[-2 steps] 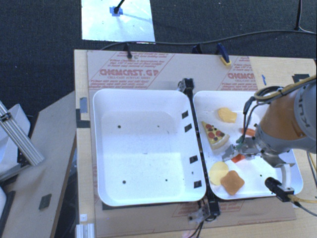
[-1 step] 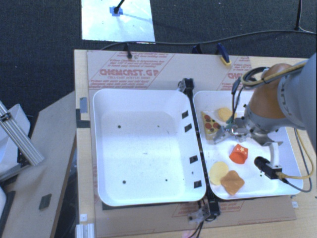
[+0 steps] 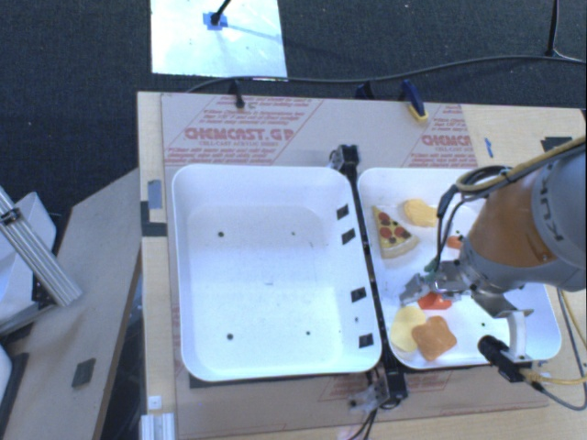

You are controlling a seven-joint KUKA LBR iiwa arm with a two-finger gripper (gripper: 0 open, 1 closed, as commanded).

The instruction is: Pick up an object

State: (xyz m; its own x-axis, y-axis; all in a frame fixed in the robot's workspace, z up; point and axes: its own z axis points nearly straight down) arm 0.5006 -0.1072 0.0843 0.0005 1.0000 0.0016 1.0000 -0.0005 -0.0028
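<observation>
Grey arm [image 3: 527, 232] low over right bin [image 3: 550, 337]

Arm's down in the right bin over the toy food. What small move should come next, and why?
Probably a short, slow descent straight down. The tool sits low in the right bin, over a red piece, with the yellow piece and the orange toast-like piece just below in the view. The pizza slice lies apart, so it should stay undisturbed. Whether anything is gripped cannot be told.
</observation>
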